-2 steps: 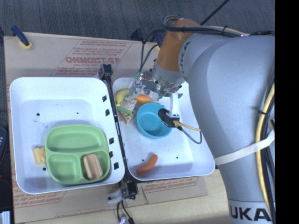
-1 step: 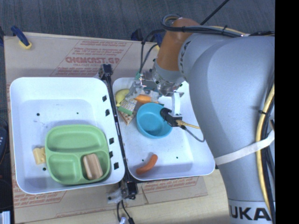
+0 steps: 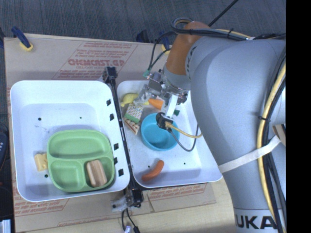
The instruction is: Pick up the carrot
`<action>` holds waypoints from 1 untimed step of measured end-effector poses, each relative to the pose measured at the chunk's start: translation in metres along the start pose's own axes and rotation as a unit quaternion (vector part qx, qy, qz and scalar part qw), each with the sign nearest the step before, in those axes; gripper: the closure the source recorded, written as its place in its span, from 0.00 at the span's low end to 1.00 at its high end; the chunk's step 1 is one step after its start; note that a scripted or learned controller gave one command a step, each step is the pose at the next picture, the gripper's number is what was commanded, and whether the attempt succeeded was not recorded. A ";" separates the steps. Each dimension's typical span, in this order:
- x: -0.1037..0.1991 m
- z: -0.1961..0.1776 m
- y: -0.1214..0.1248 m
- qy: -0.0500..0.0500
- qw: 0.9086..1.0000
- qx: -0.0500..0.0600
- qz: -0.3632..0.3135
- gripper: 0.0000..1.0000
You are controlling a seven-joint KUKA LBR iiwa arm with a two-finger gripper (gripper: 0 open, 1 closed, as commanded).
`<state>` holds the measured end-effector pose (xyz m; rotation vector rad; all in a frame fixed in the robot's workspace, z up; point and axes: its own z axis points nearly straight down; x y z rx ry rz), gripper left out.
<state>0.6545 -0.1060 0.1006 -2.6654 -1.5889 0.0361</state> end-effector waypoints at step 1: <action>0.001 -0.009 0.001 -0.001 1.000 -0.005 -0.005 1.00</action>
